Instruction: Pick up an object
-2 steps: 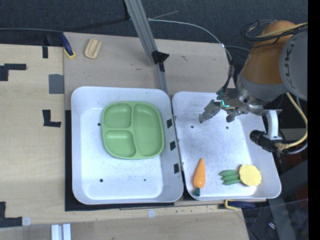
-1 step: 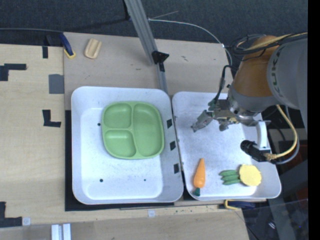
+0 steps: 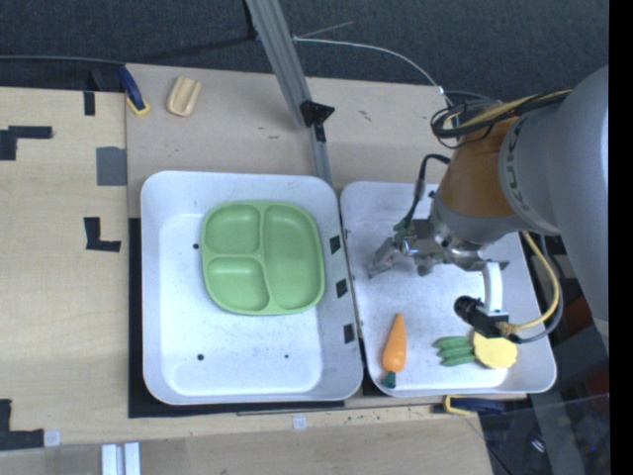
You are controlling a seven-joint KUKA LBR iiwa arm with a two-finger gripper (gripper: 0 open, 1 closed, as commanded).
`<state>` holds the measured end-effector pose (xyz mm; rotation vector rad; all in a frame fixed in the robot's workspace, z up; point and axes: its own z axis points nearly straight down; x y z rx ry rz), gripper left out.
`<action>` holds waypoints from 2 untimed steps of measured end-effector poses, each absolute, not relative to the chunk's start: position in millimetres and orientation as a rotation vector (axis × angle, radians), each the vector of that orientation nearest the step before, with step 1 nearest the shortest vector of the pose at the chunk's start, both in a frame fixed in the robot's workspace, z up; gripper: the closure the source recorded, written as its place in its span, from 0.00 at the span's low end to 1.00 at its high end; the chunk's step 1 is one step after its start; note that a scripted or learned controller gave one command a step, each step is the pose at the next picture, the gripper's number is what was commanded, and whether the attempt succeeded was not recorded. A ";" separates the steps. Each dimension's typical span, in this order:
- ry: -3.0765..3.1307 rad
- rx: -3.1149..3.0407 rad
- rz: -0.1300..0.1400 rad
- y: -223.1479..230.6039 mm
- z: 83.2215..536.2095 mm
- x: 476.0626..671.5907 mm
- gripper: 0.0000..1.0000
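The desk point(image 3: 59, 295) has a pale wooden top with some black tape marks point(image 3: 96, 234) and a grey patch point(image 3: 111, 164) on its left part. Behind the desk lies a dark blue-grey carpet floor point(image 3: 119, 8). A grey metal pole point(image 3: 282, 52) rises slanted from the desk's back part

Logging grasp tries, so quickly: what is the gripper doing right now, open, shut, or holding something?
Gripper: over the right bin, up from the carrot; nothing seen between its fingers; open or shut cannot be told.
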<state>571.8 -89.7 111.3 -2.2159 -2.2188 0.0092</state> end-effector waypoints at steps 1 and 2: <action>-2.224 -2.220 0.003 -89.6 88.4 571.8 0.00; -2.224 -2.218 0.002 -88.9 98.9 571.8 1.00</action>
